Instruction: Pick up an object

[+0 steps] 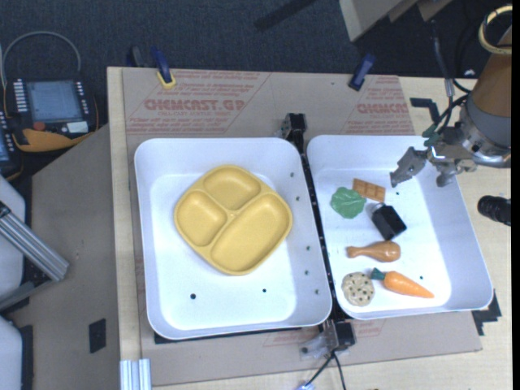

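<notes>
The arm [494, 96] comes in from the right side and leans over the far right corner of the right bin [463, 242]. Its grey wrist points down and a little to the left. The claw [424, 167] hangs above the upper part of this bin. Its two fingers are spread apart, one toward the left and one toward the right, and nothing is between them. It touches no object; the left finger [405, 169] is near the cracker [369, 190] but apart from it.

The things to pick all lie in the right bin. The cracker, brown and flat, is near the top left. Just beside it, lower left, is a green leafy piece [348, 203]. A black block [388, 221] lies to the right of the green piece, close under the cracker. Below them is a brown drumstick [376, 252], lying on its side. At the near edge are a round cookie [357, 288] and an orange carrot [406, 284], close together.

In the left bin [162, 291] a yellow plate [233, 218] with three compartments lies in the middle. Both bins stand side by side on the bench [203, 104], which is covered with brown cardboard.
</notes>
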Motion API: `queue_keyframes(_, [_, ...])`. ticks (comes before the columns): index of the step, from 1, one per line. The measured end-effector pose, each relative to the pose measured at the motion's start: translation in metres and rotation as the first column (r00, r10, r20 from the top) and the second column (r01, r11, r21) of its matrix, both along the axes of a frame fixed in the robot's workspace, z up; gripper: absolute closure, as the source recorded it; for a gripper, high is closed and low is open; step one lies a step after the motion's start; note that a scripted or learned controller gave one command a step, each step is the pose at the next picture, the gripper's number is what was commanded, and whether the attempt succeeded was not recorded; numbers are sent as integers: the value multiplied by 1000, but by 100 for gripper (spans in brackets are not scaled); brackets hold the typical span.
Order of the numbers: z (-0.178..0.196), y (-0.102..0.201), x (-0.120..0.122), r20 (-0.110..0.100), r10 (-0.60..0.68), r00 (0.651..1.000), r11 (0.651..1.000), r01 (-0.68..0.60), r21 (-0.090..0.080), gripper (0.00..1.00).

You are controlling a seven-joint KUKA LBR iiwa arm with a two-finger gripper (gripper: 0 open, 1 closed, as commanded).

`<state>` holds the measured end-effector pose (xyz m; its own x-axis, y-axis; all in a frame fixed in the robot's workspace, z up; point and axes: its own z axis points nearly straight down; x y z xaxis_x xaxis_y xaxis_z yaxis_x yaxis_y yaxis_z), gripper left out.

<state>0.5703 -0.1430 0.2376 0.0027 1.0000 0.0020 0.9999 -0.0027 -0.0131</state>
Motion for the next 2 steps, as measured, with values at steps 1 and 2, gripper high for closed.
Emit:
queue_keyframes(1, [7, 0, 3, 14, 3, 1000, 1000, -3, -2, 0])
queue_keyframes(2, [-57, 1, 0, 5, 2, 1000, 1000, -2, 0, 0])
